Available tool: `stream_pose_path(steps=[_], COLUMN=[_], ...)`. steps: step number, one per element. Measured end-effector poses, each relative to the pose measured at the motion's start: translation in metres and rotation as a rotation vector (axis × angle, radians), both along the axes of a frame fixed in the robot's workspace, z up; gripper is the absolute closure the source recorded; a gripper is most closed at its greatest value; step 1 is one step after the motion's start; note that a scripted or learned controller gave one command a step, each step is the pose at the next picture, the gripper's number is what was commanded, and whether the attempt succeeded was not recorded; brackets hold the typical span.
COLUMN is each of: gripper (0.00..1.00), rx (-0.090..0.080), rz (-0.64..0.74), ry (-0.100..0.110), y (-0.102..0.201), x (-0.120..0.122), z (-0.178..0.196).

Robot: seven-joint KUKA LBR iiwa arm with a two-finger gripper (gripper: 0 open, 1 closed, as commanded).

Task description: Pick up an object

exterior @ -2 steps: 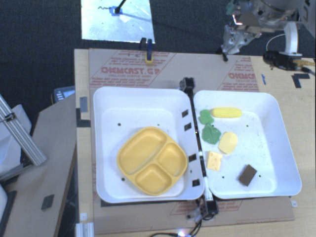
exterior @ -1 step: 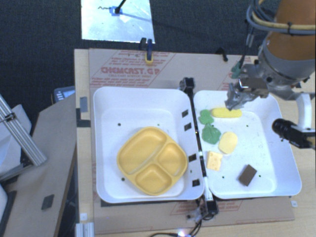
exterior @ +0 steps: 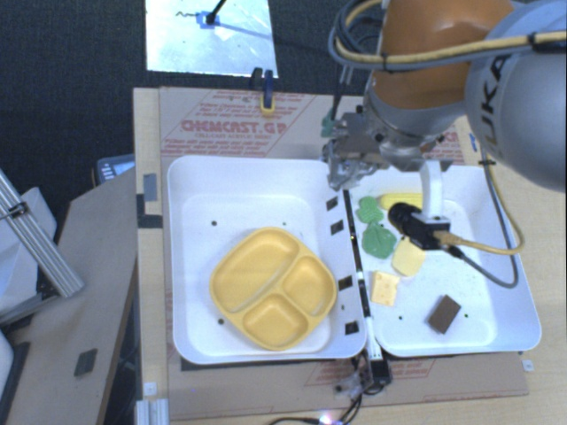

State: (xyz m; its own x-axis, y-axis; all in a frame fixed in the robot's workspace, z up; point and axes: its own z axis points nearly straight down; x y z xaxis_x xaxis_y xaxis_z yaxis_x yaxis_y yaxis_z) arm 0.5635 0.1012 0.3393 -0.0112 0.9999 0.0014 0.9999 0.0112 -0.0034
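Green leaf (exterior: 379,240) in right bin (exterior: 496,321), pincer (exterior: 344,181) near.

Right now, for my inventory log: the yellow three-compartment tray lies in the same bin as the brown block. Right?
No. The camera view shows the yellow three-compartment tray in the left bin, while the brown block lies in the right bin.

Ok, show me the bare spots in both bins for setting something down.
Left bin: bare floor above the yellow tray, toward the far wall. Right bin: bare strip right of the brown block. Crowded: right bin's left half, with green pieces and yellow slices.
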Motion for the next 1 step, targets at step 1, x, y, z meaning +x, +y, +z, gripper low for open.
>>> stream_pose_path(steps=[1], gripper=[1.0], rx=[-0.001], rz=[-0.007], ry=[-0.014], y=[-0.0107], x=[0.0748], z=[0.0478])
